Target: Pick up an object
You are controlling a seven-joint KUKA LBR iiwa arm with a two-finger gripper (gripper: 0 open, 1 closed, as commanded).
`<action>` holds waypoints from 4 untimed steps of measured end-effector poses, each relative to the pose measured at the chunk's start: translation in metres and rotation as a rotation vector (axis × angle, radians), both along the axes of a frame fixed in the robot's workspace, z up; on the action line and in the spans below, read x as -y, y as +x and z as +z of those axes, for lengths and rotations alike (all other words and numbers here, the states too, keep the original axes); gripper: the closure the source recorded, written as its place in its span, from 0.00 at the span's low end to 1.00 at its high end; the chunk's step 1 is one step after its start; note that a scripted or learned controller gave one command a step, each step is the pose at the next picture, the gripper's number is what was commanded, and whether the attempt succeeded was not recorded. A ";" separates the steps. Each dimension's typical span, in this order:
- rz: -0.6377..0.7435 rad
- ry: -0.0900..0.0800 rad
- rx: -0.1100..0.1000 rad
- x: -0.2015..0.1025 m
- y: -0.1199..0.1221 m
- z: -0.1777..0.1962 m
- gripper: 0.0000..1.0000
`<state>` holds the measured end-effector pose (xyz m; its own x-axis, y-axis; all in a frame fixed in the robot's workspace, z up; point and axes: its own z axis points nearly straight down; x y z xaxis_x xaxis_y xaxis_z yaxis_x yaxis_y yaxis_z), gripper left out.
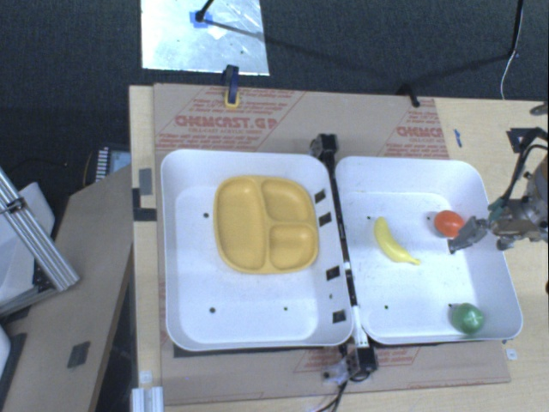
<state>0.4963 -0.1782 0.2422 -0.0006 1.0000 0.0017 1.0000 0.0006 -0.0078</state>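
In the right bin (pixel 403 187) lie a yellow banana (pixel 394 242) near the middle, an orange ball (pixel 447 223) toward the right wall, and a green ball (pixel 467 318) in the near right corner. My gripper (pixel 479 240) hangs over the right bin's right side, just right of the orange ball and slightly nearer to the camera. It is open, and its two dark fingers stand apart with nothing between them. The left fingertip (pixel 457 243) sits close to the orange ball, but I cannot tell if it touches.
The left bin (pixel 184 316) holds a yellow divided plate (pixel 264 224). A black hinge strip (pixel 336 230) runs between the bins. A sheet of brown cardboard (pixel 283 118) lies under both bins. The arm enters at the right edge.
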 end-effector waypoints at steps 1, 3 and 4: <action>0.003 -0.002 0.009 0.000 0.002 0.004 0.00; 0.000 0.000 0.005 0.005 0.004 -0.081 0.00; 0.000 0.000 0.004 0.003 -0.004 -0.140 0.00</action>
